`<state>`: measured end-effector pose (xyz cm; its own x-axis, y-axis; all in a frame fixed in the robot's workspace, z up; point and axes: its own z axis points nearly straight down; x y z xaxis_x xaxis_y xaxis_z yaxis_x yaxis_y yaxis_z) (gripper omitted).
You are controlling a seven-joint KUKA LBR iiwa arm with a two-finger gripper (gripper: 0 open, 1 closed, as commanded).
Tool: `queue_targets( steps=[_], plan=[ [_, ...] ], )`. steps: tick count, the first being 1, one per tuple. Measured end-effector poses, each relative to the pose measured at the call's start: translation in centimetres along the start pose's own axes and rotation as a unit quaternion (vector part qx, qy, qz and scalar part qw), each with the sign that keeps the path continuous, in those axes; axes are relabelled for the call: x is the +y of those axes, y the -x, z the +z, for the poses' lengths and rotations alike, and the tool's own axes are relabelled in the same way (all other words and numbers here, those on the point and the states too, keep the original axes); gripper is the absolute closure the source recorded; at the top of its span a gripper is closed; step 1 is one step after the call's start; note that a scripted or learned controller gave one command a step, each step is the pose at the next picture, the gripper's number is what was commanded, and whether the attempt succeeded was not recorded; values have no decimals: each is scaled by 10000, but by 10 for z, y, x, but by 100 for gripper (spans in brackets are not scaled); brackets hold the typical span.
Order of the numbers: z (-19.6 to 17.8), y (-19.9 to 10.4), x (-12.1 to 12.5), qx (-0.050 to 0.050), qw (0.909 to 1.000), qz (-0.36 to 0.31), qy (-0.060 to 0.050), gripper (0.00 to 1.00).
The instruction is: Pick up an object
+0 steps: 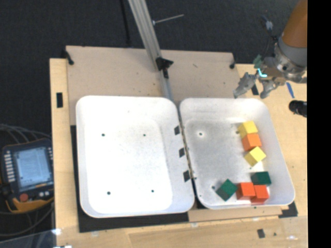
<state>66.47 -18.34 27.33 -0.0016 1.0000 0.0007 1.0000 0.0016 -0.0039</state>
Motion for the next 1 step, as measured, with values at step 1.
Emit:
queue_targets(
  steps=[1],
  plan=[
    [-3,1,0,-20,10000,-11,20,0]
  ],
)
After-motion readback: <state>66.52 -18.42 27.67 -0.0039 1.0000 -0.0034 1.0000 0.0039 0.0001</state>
